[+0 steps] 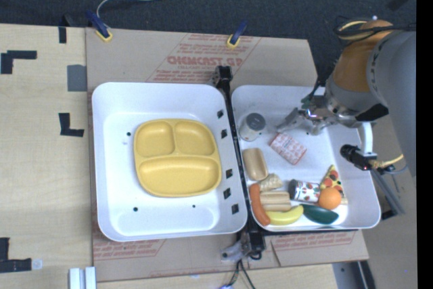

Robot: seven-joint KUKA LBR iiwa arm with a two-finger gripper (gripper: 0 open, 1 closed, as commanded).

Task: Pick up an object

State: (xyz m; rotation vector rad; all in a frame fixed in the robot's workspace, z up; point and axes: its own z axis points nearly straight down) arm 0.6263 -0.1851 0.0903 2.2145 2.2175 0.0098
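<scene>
From my remote station I see the grey arm (379, 78), orange band above its wrist, reaching in from the right over the upper part of the right bin (369, 203); its gripper (298, 120) hangs low above the bin's bare white floor, the two fingers (289, 122) spread apart with nothing between them; just below the fingertips lies a pink patterned packet (288, 147), close by but not touched; to the gripper's left sits a small grey round cup (255, 122), near the wall shared with the other bin; below that a tan bread roll (255, 163) lies lengthwise; the lower end of the bin is crowded: a hot dog in a bun (274, 200), an orange sausage (258, 204) along the left wall, a yellow banana (285, 216), a small can with a dark top (306, 191), an orange fruit (330, 199), a pizza slice (331, 177) and a dark green vegetable (321, 215), packed touching one another; the left bin (111, 166) holds a yellow divided plate (177, 157) lying flat near its middle; both bins rest on printed cardboard (169, 57) held by yellow and blue clamps (100, 28) at its far edge.
</scene>
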